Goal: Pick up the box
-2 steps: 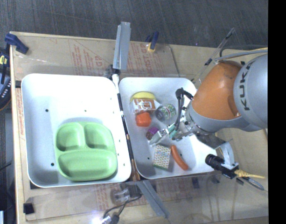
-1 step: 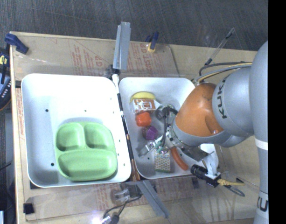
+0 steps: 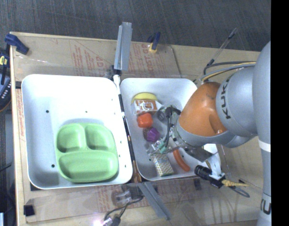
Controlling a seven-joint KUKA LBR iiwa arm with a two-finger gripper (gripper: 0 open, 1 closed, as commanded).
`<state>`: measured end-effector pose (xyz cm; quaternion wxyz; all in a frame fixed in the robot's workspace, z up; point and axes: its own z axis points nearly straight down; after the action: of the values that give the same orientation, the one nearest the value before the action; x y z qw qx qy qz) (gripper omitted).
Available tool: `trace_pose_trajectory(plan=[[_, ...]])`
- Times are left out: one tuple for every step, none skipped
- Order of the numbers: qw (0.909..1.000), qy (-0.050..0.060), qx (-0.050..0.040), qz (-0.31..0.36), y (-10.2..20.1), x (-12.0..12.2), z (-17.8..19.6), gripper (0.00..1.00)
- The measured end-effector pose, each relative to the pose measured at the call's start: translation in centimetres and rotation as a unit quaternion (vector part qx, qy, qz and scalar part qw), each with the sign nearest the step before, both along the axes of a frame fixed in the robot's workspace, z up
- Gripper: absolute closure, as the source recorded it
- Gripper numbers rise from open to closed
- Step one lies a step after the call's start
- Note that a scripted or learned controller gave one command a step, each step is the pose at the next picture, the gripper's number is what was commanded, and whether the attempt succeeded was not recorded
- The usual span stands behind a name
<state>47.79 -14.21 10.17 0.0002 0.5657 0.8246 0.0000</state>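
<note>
A small box (image 3: 144,103) with a yellow top and a brown-and-white label lies at the back of the right bin (image 3: 182,84). A second, speckled greenish box-like piece (image 3: 162,165) rests against that bin's front wall. My gripper (image 3: 161,146) hangs low in the right bin, under the orange wrist band (image 3: 203,114), just above the speckled piece and in front of a purple object (image 3: 151,134). It stands about a hand's width in front of the yellow box, apart from it. The wrist hides much of the bin's right half.
A red-orange round object (image 3: 144,120) sits between the yellow box and the purple one. An orange curved piece (image 3: 180,162) lies by the front wall. The left bin (image 3: 40,93) holds a green divided tray (image 3: 86,152). Clamps and cables lie along the bench edges.
</note>
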Motion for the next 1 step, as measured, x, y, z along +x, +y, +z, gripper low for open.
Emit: trace_pose_trajectory(plan=[[0.9989,0.000,0.0004,-0.047,4.10,-0.02,13.34,1.00]])
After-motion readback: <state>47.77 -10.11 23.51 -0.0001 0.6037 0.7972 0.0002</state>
